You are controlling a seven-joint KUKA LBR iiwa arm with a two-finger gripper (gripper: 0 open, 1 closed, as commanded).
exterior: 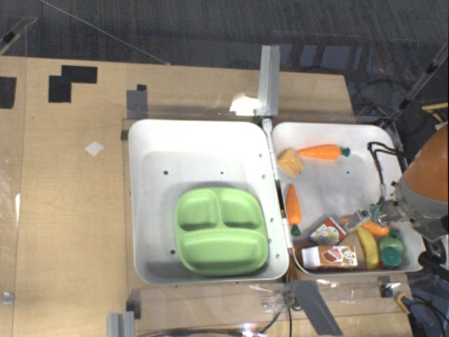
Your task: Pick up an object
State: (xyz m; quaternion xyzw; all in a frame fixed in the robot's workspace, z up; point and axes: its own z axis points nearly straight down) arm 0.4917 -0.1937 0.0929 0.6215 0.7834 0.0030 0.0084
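Observation:
The right bin [365,137] holds several toy foods. A carrot [320,152] lies near the far wall, with a tan bread piece [290,163] to its left. A second carrot [292,206] lies along the left wall. Crowded in the near right corner are a small red and white carton [326,232], a brown juice box [330,256], a banana [368,246] and a green bottle [391,250]. My gripper [370,218] hangs low over this corner, just above the banana and beside a small orange piece [379,227]. I see nothing held in it.
The left bin [158,146] carries a green divided plate [222,230] in its near half. The grey arm with its orange band [429,170] comes in over the right bin's right wall. A metal post [269,79] stands behind the two bins.

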